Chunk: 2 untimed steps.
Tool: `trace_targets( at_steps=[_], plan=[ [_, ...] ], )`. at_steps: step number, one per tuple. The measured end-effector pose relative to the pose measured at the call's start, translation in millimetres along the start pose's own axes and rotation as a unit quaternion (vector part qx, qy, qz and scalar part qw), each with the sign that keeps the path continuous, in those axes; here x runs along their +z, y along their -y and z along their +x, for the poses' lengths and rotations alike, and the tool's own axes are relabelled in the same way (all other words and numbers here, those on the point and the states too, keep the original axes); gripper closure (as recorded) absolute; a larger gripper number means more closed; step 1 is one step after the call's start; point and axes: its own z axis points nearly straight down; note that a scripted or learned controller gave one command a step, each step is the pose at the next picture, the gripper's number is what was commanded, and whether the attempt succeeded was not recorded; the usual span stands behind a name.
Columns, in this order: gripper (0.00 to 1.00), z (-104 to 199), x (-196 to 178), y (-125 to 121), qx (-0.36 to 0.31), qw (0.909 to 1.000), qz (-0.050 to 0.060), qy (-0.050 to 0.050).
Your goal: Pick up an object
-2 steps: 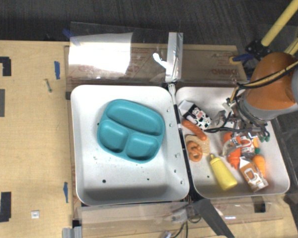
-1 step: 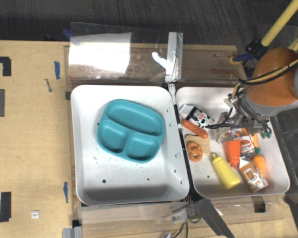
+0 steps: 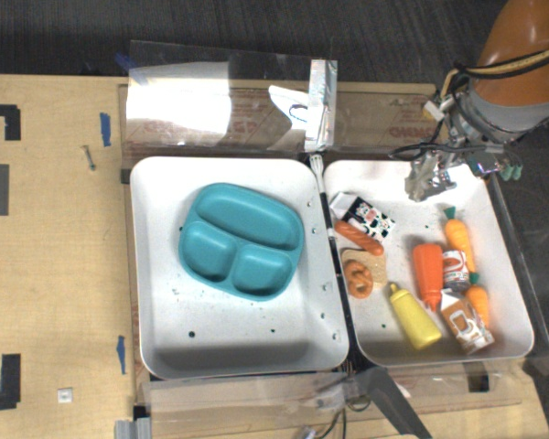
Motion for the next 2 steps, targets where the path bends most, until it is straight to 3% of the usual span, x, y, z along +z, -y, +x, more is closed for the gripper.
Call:
trace_targets(
  at_steps=[1, 2],
  plan=[
    [0.00, 2.0, 5.0, -0.4, 0.001, 1.0000, -0.002, -0.004],
    [0.00, 92.6, 120.2, -4.0, 0.017, 0.9999, -0.001, -0.003]
  ],
)
